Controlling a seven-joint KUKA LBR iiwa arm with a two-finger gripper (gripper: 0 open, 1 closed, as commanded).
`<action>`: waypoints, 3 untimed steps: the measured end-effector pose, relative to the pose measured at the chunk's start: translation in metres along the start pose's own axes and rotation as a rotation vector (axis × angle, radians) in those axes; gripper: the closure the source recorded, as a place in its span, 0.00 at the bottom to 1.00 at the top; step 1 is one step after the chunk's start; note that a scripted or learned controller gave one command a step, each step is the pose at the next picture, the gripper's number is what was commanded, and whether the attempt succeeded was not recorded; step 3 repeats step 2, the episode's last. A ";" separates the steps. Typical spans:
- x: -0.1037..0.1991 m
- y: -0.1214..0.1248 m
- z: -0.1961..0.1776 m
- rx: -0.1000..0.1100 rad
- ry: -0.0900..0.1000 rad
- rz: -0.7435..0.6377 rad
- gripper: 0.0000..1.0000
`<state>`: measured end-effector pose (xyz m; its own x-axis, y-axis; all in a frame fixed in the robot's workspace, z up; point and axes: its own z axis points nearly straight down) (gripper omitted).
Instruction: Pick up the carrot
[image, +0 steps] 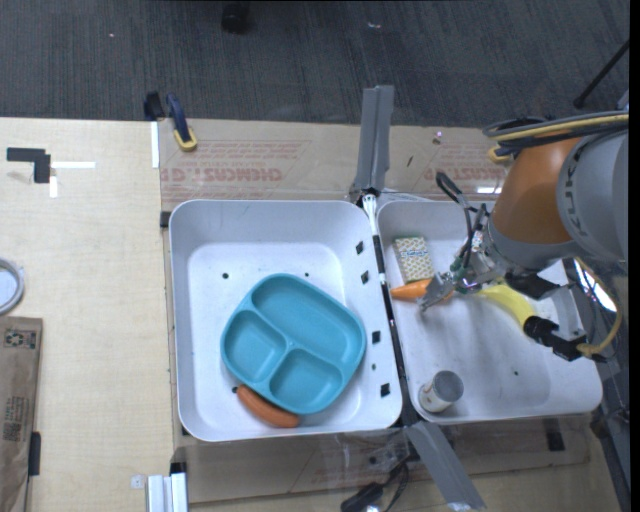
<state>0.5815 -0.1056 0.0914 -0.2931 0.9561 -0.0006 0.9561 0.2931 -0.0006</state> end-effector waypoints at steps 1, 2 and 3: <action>0.061 0.022 -0.100 0.000 0.000 -0.103 0.00; 0.000 0.014 -0.005 0.000 0.000 -0.341 0.00; 0.000 0.014 -0.005 0.000 0.000 -0.341 0.00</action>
